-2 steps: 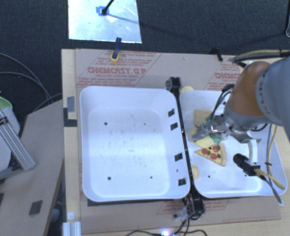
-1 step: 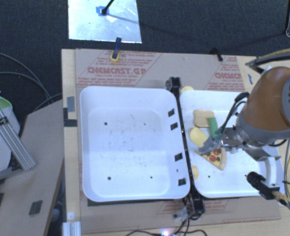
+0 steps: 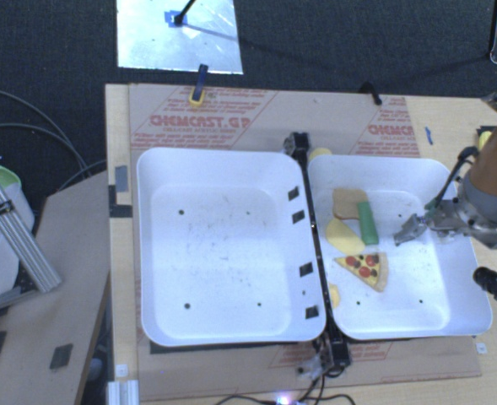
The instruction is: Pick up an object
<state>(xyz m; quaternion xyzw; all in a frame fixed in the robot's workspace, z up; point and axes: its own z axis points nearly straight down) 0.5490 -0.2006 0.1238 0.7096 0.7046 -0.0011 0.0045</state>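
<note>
so, right bin (image 3: 463,310): one pizza slice (image 3: 364,268), one green stick (image 3: 367,224), two yellowish pieces; fingers (image 3: 407,229) open, empty

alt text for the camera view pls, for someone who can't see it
The claw hovers over the right bin, beside a green block, yellow piece, tan slice and toy pizza slice. The left bin sits alongside.

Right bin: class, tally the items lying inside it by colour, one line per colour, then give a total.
Tan: 1, a flat square piece
Green: 1, a stick
Yellow: 1, a rounded piece
Multicoloured: 1, a pizza slice
Total: 4
</note>
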